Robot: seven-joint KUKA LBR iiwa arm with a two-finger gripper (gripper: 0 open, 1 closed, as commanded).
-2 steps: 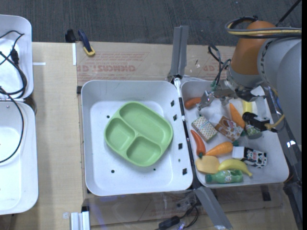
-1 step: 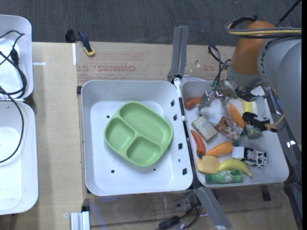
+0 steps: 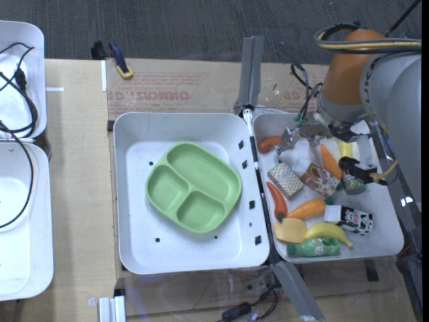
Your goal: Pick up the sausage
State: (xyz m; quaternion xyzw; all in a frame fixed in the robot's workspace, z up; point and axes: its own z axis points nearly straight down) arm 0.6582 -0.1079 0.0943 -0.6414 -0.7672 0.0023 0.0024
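the arm [image 3: 375,79] covers the far right corner of the right bin [image 3: 395,247], and its body is cut by the right edge. the gripper [image 3: 295,136] is small and dark; its fingers are not clear. an orange piece [image 3: 269,143] lies partly under it. the cow-patterned item [image 3: 355,220] is too small to name.

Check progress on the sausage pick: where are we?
Done: nothing visible yet. In hand: the gripper is low over the right bin, beside the sausage lying at its upper-left corner; no sausage seen between its fingers. Left: grasp and lift.
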